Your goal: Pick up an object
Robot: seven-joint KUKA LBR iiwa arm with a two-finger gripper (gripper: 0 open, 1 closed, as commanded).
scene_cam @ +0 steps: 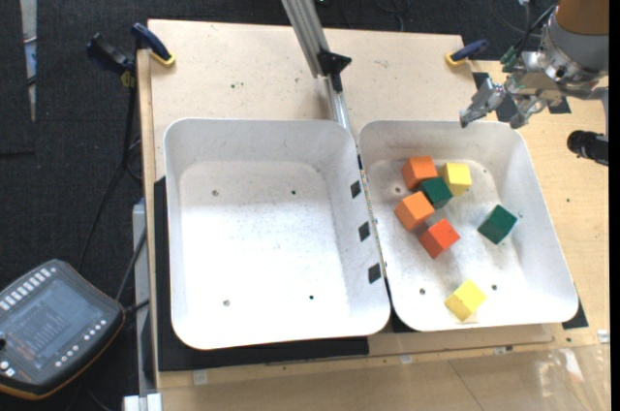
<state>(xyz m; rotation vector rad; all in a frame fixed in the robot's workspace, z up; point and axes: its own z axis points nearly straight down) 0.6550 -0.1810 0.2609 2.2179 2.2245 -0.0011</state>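
Small coloured blocks lie in the right shallow white bin (542, 235): an orange cube (419, 172) at the top of a cluster, a dark green cube (436, 192) touching it, a yellow cube (458, 176) just beside that, a second orange cube (415, 209) below, and a red-orange cube (440, 237) under it; a lone green cube (498, 225) sits apart to the right, and a lone yellow cube (465, 300) near the bin's front; the left shallow white bin (194, 167) stands alongside on the pale wooden table (252, 70); the pincer (477, 113) hangs over the right bin's back rim, nothing between its fingers; whether it is released or clenched I cannot tell
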